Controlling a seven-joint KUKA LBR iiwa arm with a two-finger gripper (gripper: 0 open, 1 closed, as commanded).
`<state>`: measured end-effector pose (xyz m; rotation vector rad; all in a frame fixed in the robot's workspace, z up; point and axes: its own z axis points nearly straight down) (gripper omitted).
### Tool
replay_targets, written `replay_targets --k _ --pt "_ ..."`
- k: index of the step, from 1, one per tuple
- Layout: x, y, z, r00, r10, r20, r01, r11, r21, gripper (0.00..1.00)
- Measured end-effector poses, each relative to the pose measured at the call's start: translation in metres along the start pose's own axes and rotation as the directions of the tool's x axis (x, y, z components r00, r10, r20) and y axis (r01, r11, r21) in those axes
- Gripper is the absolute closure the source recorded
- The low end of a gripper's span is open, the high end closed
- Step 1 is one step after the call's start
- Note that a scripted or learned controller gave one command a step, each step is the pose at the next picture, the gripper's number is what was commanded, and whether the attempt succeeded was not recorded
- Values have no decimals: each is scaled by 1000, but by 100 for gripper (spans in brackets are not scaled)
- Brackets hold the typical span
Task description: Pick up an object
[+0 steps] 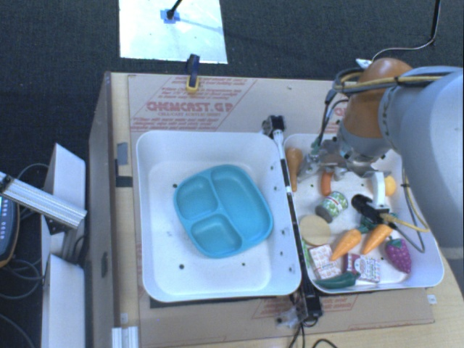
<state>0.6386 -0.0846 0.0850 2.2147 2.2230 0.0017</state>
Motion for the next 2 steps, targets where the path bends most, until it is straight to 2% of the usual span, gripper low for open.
replay_targets --k 1,2 --pt "0 1 -11 1000 -3 0 3 1000 -1 100" --pt "52 -24 -101 1000 -1 -3 1 1000 -1 100"
